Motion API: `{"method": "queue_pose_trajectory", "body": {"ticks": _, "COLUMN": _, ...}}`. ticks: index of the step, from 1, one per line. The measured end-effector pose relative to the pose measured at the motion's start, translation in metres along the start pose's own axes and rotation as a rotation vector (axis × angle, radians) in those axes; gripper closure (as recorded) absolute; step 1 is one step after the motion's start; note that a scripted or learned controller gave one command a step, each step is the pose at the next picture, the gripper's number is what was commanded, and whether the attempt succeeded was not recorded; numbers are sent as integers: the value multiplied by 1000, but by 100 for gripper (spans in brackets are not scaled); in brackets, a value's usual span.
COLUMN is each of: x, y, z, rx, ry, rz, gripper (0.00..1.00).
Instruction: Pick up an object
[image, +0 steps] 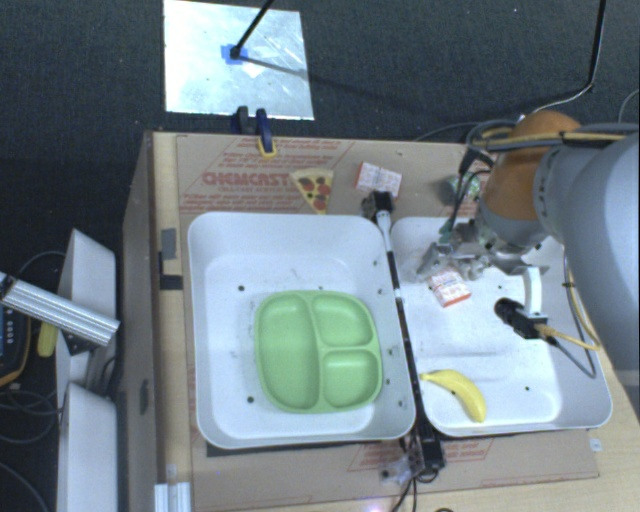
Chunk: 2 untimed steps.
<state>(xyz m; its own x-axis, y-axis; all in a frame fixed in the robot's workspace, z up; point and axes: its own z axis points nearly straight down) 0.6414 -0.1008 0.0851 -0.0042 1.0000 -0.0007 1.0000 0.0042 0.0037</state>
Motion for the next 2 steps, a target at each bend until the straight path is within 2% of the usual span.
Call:
{"method": "queue_pose_trajectory", "body": {"ticks": 1, "x": 0, "y": 0, "z": 0, "rx": 1, "ry": 0, "rz": 0, "gripper": 0}}
{"method": "queue_pose_trajectory", "body": {"ticks": 2, "x": 0, "y": 1, "z": -11, "rx": -1, "ry": 0, "rz": -3, "gripper": 100}}
